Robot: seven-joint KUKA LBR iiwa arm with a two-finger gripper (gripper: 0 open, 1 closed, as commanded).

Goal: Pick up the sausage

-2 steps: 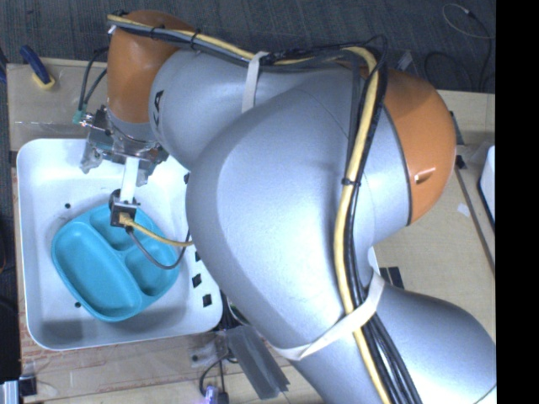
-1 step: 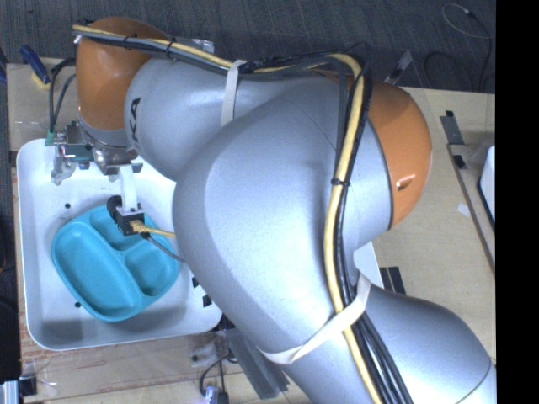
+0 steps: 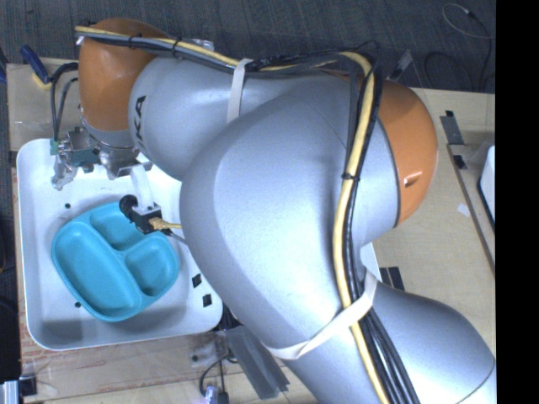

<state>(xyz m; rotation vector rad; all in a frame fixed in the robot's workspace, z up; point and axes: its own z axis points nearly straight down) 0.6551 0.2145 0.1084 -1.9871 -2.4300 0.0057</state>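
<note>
White bin (image 3: 38,310) holds a blue three-compartment tray (image 3: 105,269). Claw (image 3: 67,162) hangs over the bin's far corner. Open or closed: cannot tell.

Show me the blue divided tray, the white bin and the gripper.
blue divided tray (image 3: 94,274), camera view, floor of its largest compartment.
white bin (image 3: 35,225), camera view, bare floor left of the tray.
gripper (image 3: 62,173), camera view, its lower end.
</note>
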